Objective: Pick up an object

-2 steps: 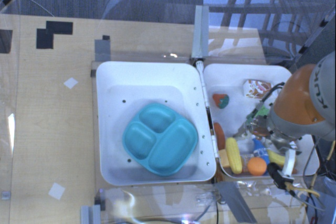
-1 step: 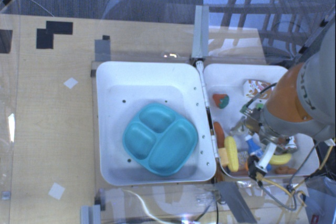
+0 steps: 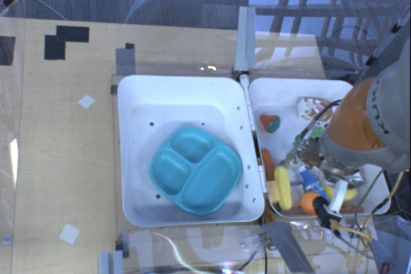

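My gripper [image 3: 319, 171] hangs low over the right bin [image 3: 282, 96], under the orange band of the arm [image 3: 352, 126], which hides much of it. Toys crowd around it: a blue piece [image 3: 311, 180] right beneath, an orange ball [image 3: 309, 203], a yellow banana [image 3: 341, 193], a yellow corn cob [image 3: 282, 188] and an orange piece [image 3: 267, 161] by the bin's left wall. Farther back lie a red and green toy [image 3: 270, 122] and a white patterned item [image 3: 311, 107]. I see nothing lifted.
The left bin [image 3: 138, 138] holds a blue divided plate [image 3: 196, 169]. A metal divider [image 3: 244, 48] runs back from where the two bins meet. Cables [image 3: 347, 224] trail at the front right. Bare wooden bench [image 3: 58, 157] spreads to the left.
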Controlling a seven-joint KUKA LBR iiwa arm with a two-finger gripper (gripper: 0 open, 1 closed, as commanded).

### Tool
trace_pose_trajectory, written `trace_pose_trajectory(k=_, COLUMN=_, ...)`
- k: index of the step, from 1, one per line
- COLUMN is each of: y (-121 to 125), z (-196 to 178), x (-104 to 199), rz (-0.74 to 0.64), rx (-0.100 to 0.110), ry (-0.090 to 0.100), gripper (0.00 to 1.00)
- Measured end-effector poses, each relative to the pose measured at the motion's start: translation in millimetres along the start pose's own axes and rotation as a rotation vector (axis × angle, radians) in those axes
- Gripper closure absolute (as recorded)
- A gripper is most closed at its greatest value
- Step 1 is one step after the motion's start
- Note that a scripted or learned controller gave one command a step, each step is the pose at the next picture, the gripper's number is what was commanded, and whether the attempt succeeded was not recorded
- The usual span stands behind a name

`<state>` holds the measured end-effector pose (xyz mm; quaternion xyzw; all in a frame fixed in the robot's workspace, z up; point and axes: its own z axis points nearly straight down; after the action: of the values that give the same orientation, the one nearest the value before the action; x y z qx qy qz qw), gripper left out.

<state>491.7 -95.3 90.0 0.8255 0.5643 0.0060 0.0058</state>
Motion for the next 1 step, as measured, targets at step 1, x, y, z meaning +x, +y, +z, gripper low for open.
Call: trace_pose_trajectory(k=1, y=14.9, z=-46.6, x=-45.9, rz=-0.193, rx=0.012, ry=-0.001, gripper=0.0)
